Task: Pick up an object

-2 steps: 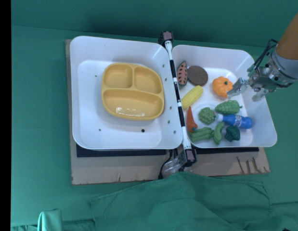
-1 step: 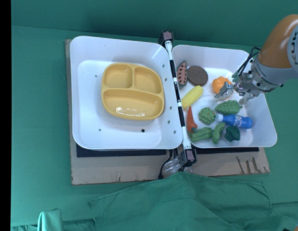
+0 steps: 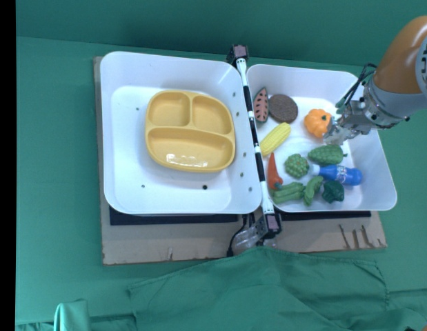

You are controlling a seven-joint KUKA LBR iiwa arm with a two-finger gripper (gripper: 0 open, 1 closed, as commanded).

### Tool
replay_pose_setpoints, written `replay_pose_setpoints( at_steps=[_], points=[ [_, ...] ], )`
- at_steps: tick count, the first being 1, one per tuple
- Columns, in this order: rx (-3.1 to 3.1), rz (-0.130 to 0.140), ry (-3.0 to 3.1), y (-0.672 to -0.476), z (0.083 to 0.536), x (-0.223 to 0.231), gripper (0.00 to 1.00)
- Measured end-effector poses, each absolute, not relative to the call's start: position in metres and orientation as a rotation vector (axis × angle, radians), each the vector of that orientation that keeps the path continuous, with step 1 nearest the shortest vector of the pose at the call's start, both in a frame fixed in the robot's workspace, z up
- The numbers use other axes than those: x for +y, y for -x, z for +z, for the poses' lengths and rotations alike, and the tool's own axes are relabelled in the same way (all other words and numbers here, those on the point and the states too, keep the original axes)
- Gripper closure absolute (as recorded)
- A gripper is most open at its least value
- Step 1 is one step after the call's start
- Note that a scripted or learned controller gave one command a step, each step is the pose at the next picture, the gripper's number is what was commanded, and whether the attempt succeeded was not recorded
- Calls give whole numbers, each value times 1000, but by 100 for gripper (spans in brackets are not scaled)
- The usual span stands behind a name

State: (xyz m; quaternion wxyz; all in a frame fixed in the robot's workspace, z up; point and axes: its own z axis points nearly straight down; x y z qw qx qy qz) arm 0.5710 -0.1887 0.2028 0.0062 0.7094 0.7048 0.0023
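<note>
So the setup here: two white bins side by side on the bench. The left bin (image 3: 130,178) just has a yellow divided plate (image 3: 191,129) sitting in it, compartments bare. My guess is that's the drop-off side, which would explain why all the toy food is piled in the right bin (image 3: 379,185) where I'm reaching in.

My gripper (image 3: 335,134) is down low over the far-right part of that bin, wrist tilted in from the right. Honestly I can't tell how it's set at the tip from this angle; it's too small and blurry against the white.

Nearest thing to me is the orange pumpkin (image 3: 317,122), just beside the gripper on its left, maybe touching, can't say for sure. Nothing is visibly held, so I wouldn't call it a grab yet. Right below on the near side is a green bumpy gourd (image 3: 326,155), then a blue bottle (image 3: 342,175) and a broccoli piece (image 3: 332,192). Further left are the corn cob (image 3: 275,138), a brown cookie (image 3: 283,107), a watermelon slice (image 3: 261,105) and a carrot (image 3: 274,173) by the divider.

The pumpkin looks like the obvious target, being round and fairly clear of the rest.
</note>
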Motion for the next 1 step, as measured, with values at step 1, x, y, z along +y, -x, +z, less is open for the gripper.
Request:
replay_pose_setpoints(
  at_steps=[1],
  points=[
    [2216,5,-2216,-616,192,-174,100]
  ],
)
